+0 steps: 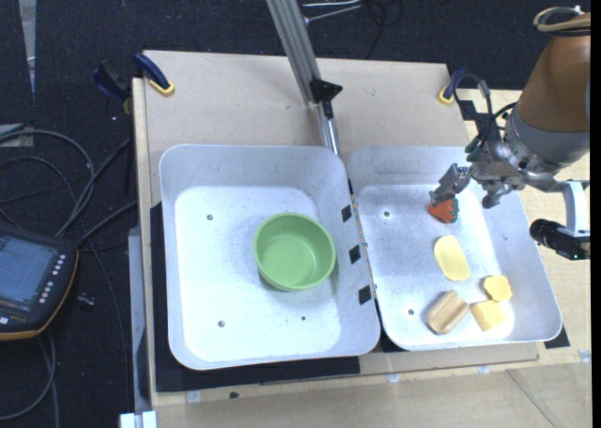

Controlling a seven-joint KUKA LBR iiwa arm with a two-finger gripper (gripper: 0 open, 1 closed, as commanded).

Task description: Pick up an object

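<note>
Fingers of the gripper point down and to the left over the far part of the right bin, and their dark tips meet the top of a small red-orange object. At this slant the tips and the object overlap, so I cannot tell whether the object sits between them or only just below, nor whether the tips are parted or closed. Behind the gripper the grey wrist carries cables and runs back to the orange band at the right edge.

Nearer the camera in the same bin lies a pale yellow oval piece, apart from the red-orange object. Beyond that, toward the bin's near right corner, three more pieces cluster: a small yellow chunk, a yellow block just beside it, and a tan bread-like roll just left of the block.

In the left bin a green bowl stands upright near the middle. Both bins rest on a wooden bench, and a handheld control pendant lies on the dark floor to the left.
</note>
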